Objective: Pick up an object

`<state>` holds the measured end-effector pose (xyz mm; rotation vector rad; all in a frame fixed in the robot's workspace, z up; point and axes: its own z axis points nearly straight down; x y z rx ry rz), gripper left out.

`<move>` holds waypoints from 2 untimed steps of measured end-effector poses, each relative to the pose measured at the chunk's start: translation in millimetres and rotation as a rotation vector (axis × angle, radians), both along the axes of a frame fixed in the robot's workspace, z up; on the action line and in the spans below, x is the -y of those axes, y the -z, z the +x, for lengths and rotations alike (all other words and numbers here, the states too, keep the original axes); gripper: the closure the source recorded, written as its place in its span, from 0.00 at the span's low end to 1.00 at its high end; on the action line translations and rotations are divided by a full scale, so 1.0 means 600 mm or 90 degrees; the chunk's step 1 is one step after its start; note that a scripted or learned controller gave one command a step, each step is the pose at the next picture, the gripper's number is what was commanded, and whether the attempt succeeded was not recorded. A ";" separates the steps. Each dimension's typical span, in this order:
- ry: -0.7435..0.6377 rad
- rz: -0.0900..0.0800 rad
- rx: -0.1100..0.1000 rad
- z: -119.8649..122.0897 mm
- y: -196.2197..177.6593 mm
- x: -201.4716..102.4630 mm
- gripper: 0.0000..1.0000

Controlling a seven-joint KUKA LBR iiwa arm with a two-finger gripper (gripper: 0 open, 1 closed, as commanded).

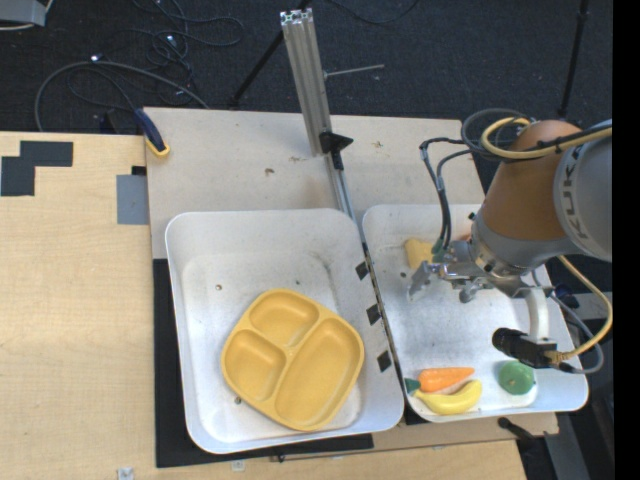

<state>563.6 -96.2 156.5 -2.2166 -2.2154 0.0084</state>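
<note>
The grey arm with its orange band reaches in from the right, gripper lowered.

Yellow tray lower centre: smooth plastic, slight gloss. White bins: matt plastic, scuffed. Bench at left: pale wood grain. Post up top: brushed metal. Banana, carrot lower right: shiny plastic.

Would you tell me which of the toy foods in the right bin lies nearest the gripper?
The pale yellow piece near the bin's far left wall, just left of the gripper. The carrot, banana and green fruit all lie along the near edge.
</note>
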 end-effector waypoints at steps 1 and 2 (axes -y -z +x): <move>0.000 0.000 0.000 0.007 0.096 0.012 0.00; 0.004 0.000 0.001 0.008 0.075 0.014 1.00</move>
